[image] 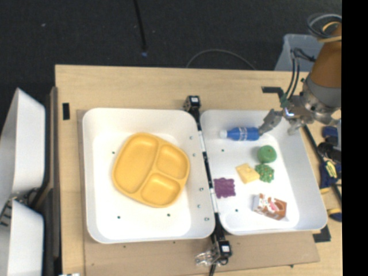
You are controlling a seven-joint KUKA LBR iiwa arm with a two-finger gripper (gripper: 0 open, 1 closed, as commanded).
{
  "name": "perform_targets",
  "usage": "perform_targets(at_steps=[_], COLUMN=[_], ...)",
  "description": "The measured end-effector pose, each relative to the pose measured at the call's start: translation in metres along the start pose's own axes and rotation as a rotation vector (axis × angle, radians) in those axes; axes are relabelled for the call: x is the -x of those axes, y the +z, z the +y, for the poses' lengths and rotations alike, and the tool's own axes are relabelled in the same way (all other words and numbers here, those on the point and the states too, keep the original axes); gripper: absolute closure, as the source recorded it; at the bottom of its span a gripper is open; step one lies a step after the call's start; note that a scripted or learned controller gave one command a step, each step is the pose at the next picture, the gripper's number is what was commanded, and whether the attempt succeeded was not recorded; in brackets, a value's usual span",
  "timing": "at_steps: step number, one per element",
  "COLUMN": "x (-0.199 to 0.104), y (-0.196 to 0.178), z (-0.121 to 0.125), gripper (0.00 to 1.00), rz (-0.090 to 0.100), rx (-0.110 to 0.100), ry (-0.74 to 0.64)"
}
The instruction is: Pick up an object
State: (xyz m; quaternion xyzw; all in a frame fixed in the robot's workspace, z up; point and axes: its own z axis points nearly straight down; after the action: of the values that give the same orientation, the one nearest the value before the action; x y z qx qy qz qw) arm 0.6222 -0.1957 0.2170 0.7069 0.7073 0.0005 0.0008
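**Five small objects, one gripper closing in on the bottle**

Five items crowd the right bin (310, 211): a blue bottle (242, 134), green ball (267, 153), green broccoli toy (265, 173), yellow block (248, 173), purple piece (225, 187), beside a snack packet (270, 206). The gripper (279, 121) hangs just beside the bottle's end, holding nothing; its opening cannot be made out. A round bottle near the wall may roll away. The arm is cut off at right.

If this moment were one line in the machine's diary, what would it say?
gripper: over right bin, by blue bottle, holding nothing seen | left bin: yellow tray | pick: not yet done
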Motion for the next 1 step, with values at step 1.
perform_targets(at_steps=[1], x=[-0.0032], y=[0.0612], z=[0.0035], gripper=[0.0], rz=[-0.001], rx=[-0.005], ry=[-0.003])
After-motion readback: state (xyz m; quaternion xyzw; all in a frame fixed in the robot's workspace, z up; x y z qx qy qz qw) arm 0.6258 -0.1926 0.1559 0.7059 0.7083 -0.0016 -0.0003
